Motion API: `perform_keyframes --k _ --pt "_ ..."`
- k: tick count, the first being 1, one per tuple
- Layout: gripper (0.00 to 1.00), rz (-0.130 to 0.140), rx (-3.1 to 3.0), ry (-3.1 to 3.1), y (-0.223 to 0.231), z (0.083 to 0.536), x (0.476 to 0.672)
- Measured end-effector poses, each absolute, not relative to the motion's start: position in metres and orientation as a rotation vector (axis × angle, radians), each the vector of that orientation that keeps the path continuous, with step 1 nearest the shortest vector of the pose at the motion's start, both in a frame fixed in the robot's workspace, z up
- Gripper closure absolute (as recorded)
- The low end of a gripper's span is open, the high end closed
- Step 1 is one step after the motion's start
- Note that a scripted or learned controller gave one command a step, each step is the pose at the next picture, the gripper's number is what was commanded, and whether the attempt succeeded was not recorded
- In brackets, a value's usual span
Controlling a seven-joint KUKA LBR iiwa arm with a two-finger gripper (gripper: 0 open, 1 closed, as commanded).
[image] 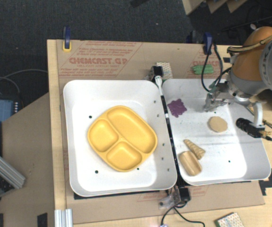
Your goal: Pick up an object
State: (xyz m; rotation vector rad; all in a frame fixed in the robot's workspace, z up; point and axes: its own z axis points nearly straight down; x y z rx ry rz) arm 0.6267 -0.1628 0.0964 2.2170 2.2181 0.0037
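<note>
Camera view: gripper (213, 103), grip state unreadable, hovers over right bin (249, 171) beside round biscuit (217, 124); risk, an off-centre descent nudging it aside.

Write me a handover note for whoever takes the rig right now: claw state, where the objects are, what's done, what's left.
Claw: over the back of the right bin, nothing seen between its fingers; open or shut is unclear.
Right bin: purple piece at back left, round tan piece in the middle, cone-shaped tan piece and tan block at front left.
Left bin: yellow divided tray.
Done: no pick yet.
Left: grasp and lift one object; the round tan piece lies nearest the claw.
</note>
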Motion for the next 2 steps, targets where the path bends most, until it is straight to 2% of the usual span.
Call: perform_keyframes --k 1,2 --pt "0.0 0.002 2.218 2.218 -0.163 0.096 0.626" --pt "0.0 -0.006 2.23 2.222 -0.178 0.084 0.565"
